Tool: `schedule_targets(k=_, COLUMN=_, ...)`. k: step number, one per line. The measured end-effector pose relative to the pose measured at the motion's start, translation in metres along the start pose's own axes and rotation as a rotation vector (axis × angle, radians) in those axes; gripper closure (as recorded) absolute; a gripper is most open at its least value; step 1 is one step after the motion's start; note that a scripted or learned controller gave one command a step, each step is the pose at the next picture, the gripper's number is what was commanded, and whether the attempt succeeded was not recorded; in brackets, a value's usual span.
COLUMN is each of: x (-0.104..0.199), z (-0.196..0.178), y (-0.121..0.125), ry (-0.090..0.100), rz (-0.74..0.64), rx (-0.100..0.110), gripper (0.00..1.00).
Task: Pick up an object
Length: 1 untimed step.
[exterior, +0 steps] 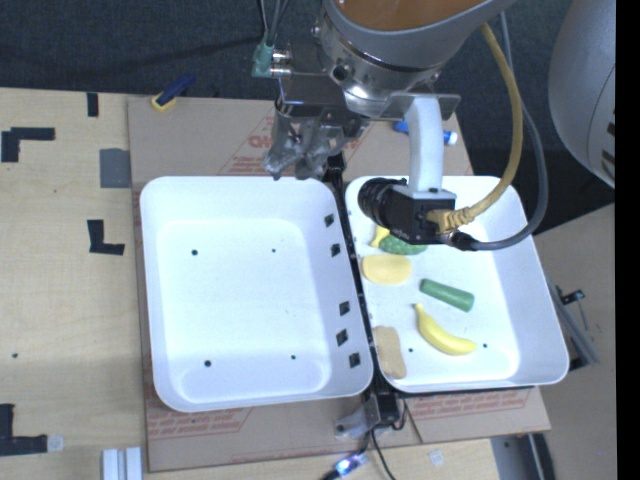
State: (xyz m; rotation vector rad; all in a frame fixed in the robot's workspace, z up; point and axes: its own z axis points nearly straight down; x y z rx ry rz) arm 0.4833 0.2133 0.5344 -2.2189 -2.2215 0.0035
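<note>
— Four loose pieces, at least, lie in the right bin (540,363): a banana (443,334), a green cylinder (446,295), a pale yellow lump (387,270) and a tan block (388,351) against the divider. Which one does the move turn on?

— Hard to call. The gripper (303,158) hangs over the far rim of the left bin (160,268), close to the corner where the two bins meet, so every piece lies toward the near right of it — across the divider.

— Nearest one?

— By my reading, the pale yellow lump, or the green-and-yellow thing (398,242) half tucked under the black camera unit (398,209) on the wrist. The banana and the tan block are well apart from the fingers.

— How do the long axes run?

— The green cylinder lies left to right, slightly slanted; the banana curves from upper left to lower right.

— Are the fingers spread?

— Cannot tell — they are a dark tangle under the flange. Nothing visible sits between them.

— Anything else hidden?

— The wrist covers the right bin's far left corner, and that half-hidden piece is too masked to name.
</note>
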Motion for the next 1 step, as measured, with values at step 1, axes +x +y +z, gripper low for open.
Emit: schedule_targets(k=1, x=0.0205, z=0.0001, y=0.0004, ry=0.000, rz=-0.001, rx=-0.002, gripper=1.00)
